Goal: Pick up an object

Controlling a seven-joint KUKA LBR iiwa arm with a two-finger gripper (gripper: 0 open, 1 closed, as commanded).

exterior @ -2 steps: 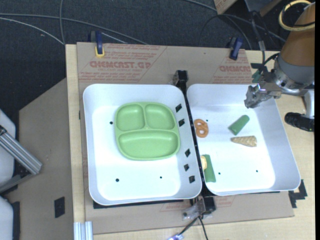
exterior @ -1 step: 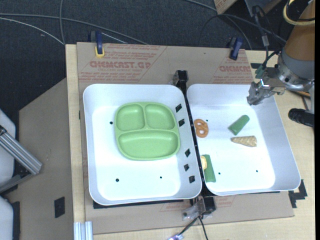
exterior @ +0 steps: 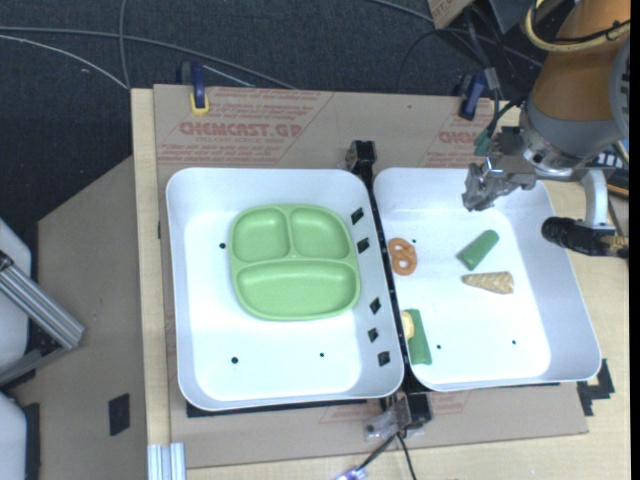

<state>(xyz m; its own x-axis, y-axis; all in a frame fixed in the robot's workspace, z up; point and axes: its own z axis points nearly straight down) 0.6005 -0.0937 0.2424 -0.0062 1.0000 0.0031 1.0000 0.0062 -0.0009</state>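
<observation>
We see the gripper (exterior: 482, 194) above the right bin (exterior: 560, 338), near a green cylinder (exterior: 478, 250); we cannot tell its finger state. A divided green plate (exterior: 294, 262) occupies the left bin (exterior: 200, 348).

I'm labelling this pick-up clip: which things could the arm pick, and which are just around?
Pickable, right bin:
small brown pretzel
green cylinder-shaped piece
beige cone-shaped piece
green-and-yellow stick
gripper above them

Just around:
green divided plastic plate, left bin
blue clamps
</observation>
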